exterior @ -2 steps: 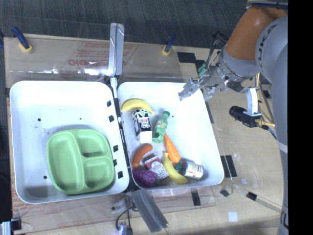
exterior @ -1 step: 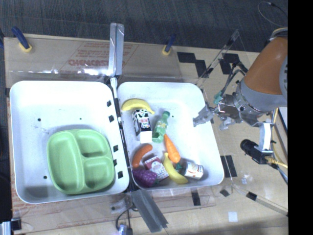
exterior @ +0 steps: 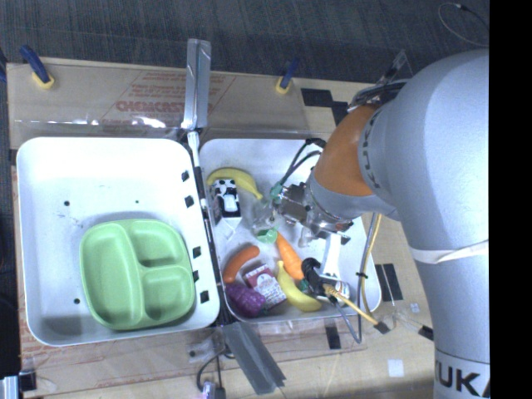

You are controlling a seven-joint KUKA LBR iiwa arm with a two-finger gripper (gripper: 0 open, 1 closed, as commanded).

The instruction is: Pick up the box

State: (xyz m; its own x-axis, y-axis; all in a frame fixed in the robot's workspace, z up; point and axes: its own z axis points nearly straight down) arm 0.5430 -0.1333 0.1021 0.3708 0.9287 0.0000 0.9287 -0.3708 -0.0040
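Two bins: a left bin (exterior: 37, 223) and a right bin (exterior: 249, 152) are sitting side by side on a wooden bench (exterior: 100, 90), touching along a central divider.
Floor: dark carpet (exterior: 249, 15) is showing beyond the bench at 12 o'clock.
Clamps: a blue clamp with yellow tip (exterior: 36, 66) is gripping the bench edge at 11 o'clock, and a second blue clamp (exterior: 288, 75) is sitting near the top of the right bin.
Left bin: a green divided tray (exterior: 137, 273) is lying toward 6 o'clock of that bin.
Right bin: a banana (exterior: 235, 179) is lying at 11 o'clock; an orange carrot (exterior: 288, 256) is lying near the centre; a second banana (exterior: 297, 293) is resting at 5 o'clock, a purple item (exterior: 243, 300) at 7 o'clock, an orange-red piece (exterior: 239, 260) just above it.
Box: a small red and white box (exterior: 264, 283) is lying at 6 o'clock of the right bin, between the purple item and the second banana, touching both.
Arm: the grey arm with its orange band (exterior: 349, 160) is reaching in from 3 o'clock, over the right bin.
Gripper: the gripper (exterior: 278, 214) is hanging low over the bin's centre, just above the carrot; whether its fingers are apart or together I cannot tell, and nothing is visibly held.
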